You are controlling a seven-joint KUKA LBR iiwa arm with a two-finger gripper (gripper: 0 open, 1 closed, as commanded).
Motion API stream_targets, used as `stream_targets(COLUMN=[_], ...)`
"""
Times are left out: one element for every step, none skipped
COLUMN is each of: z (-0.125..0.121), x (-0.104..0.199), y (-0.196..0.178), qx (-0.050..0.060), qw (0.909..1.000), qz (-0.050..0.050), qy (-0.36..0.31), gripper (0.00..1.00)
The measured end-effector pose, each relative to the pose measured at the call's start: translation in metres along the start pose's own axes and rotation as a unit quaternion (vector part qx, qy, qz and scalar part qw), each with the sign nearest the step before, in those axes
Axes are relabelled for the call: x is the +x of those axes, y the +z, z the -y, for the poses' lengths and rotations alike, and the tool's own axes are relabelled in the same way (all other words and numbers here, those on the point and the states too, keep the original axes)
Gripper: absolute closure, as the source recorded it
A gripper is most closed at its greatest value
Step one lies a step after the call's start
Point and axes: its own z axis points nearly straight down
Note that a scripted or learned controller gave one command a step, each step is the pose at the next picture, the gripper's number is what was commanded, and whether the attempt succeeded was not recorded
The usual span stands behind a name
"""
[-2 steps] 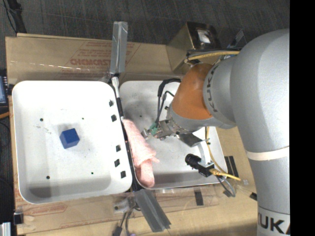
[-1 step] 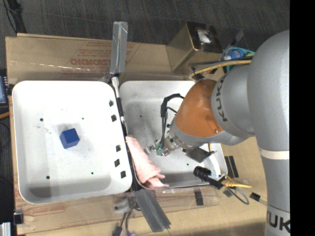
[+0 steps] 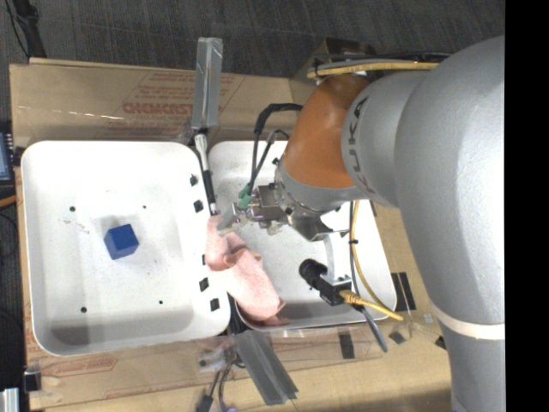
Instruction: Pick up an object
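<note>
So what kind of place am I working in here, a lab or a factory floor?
Probably a robotics lab test bench: two white bins sit on cardboard over dark carpet, holding just a blue cube and a pink cloth, with cabling loose.

Bright, even overhead light glares off white bins (image 3: 51, 230); arm (image 3: 446, 187) slightly soft.

Dark grey carpet floor (image 3: 171, 15) at top. Brown cardboard sheet (image 3: 111, 97) with red print covers bench under bins. Black cable (image 3: 21, 15) at upper left. Even overhead light.
</note>
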Motion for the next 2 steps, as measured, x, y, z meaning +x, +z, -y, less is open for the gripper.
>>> stream_targets(z=[-0.043, -0.023], x=[-0.047, -0.014], y=[0.001, 0.001], qx=[0.001, 0.002], qw=[1.0, 0.9983], qz=[0.0, 0.0], qy=[-0.009, -0.059], gripper=[0.0, 0.0])
